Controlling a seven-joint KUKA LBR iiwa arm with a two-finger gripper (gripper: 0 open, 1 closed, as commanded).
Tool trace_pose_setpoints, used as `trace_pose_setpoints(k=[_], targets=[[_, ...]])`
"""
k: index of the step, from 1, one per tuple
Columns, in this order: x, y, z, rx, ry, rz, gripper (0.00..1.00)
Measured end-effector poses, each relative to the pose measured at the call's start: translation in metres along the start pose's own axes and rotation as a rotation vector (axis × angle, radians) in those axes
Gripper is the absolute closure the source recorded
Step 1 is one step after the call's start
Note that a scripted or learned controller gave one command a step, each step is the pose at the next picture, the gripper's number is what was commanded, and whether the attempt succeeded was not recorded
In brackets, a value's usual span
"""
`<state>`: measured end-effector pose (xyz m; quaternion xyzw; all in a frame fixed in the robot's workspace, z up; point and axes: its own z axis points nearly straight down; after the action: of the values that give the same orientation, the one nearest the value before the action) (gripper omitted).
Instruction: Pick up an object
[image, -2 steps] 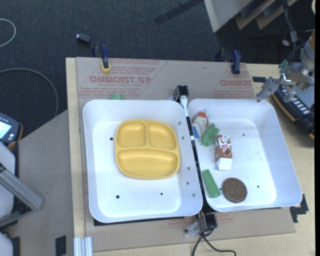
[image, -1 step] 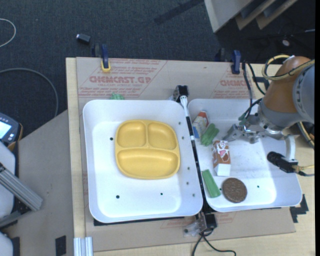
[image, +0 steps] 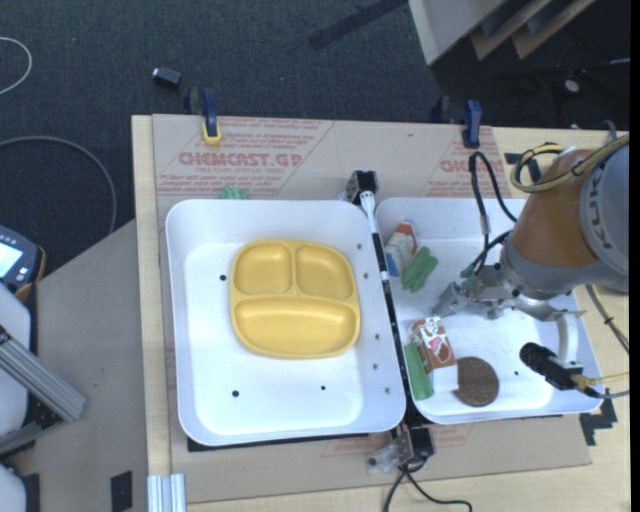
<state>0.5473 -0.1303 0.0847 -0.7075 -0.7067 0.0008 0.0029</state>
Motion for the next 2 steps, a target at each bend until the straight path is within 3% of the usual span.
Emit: trace_pose_setpoints(k=[1, 2], targets=[[0.056, -0.071, -0.094, 0.009, -0.001, 0.001, 0.0], [0.123, -0.069, -0.228, -0.008, -0.004, -0.002, 0.0]])
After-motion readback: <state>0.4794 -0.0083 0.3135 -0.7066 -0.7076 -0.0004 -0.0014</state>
